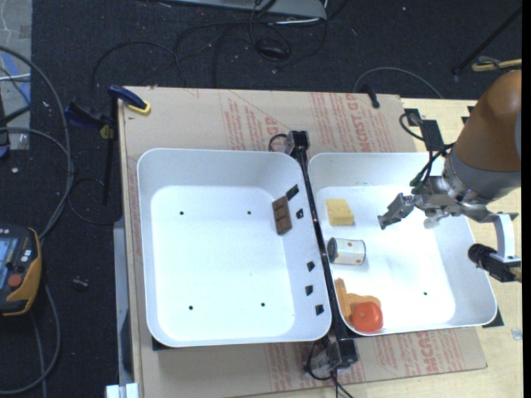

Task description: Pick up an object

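My gripper (pixel 397 211) hangs over the middle of the right bin (pixel 465 305), reaching in from the right below the grey and orange arm (pixel 496 139). Nothing shows in its grasp. To its left, near the bin's left wall, lies a yellow sponge block (pixel 340 212). Just below the sponge a small white can (pixel 347 251) rests on its side. In the near left corner sit a red tomato-like ball (pixel 367 316) and an orange piece (pixel 348 297) touching it. A brown bar (pixel 283 214) leans at the right wall of the left bin (pixel 166 222).
A black divider rail (pixel 311 230) runs between the two bins. The bins rest on a cardboard sheet (pixel 207 114). Cables and a blue and yellow clamp (pixel 129 99) lie beyond the bench's far left corner.
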Controlling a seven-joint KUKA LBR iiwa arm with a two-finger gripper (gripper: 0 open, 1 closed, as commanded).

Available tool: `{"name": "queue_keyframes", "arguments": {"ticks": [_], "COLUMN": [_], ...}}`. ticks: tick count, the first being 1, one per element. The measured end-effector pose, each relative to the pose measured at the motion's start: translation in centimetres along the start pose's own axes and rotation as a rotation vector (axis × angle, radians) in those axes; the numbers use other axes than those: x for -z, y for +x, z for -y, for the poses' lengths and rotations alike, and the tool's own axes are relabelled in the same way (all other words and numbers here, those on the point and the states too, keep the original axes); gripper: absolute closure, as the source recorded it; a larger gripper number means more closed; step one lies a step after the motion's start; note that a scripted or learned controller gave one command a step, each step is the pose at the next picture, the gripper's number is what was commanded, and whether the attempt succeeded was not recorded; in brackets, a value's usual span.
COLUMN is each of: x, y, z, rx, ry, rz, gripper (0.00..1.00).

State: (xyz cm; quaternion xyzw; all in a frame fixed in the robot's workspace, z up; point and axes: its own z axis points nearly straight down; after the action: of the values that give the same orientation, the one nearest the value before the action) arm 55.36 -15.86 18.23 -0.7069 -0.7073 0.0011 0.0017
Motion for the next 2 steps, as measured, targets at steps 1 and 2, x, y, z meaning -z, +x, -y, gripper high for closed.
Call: {"name": "queue_keyframes", "arguments": {"ticks": [1, 2], "x": [-5.1, -7.0], "y": [0.2, 0.1], "z": [1.1, 1.0], "rx": [-0.001, 0.0], "ry": [0.001, -0.005], "rz": [0.0, 0.001], "gripper": [0.0, 0.0]}}
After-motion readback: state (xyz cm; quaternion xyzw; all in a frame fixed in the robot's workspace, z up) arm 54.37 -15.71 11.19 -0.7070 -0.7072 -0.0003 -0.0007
